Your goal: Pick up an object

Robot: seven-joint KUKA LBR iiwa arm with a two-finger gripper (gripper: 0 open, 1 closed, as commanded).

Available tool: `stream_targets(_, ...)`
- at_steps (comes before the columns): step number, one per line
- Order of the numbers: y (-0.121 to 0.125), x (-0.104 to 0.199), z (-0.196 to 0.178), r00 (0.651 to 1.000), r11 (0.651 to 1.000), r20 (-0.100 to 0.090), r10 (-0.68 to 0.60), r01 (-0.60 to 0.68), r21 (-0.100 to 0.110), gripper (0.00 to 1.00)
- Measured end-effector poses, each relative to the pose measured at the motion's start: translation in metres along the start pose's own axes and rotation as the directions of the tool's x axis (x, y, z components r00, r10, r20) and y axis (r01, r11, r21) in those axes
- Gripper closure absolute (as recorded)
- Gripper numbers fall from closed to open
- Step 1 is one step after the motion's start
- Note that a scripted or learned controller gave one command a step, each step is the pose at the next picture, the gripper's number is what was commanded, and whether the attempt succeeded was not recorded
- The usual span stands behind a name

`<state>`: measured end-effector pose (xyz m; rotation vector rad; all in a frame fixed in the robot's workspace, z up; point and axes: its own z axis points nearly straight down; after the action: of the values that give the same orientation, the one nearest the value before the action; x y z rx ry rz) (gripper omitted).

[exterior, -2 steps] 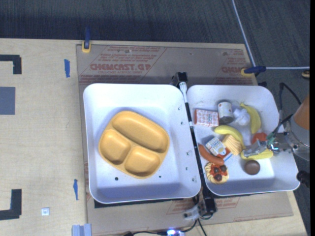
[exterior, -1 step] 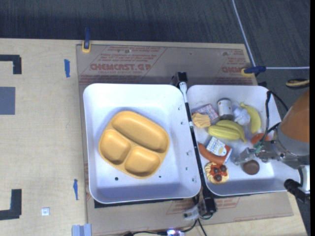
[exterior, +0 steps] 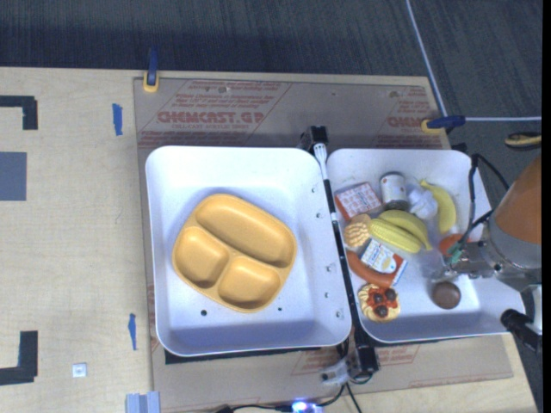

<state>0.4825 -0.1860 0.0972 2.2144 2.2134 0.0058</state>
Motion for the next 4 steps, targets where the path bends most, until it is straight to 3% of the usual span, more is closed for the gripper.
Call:
stream_targets(1,0.068,0.075,-0.042,1.0,1.0,-0.006,-0.002,0.002,0.008,1.0)
stream_targets(2,0.068,0.074,-0.042,1.0,1.0,-0.005,-0.002,0.002,0.01,0.0)
stream_targets(3,0.019,0.088,0.01,1.0,1.0,-0.003,-0.001,0.001,0.003,0.0)
stream_targets(4,0.02,0.087,0.0,1.0,1.0,-0.001,0.0,0.0,-0.001,1.0)
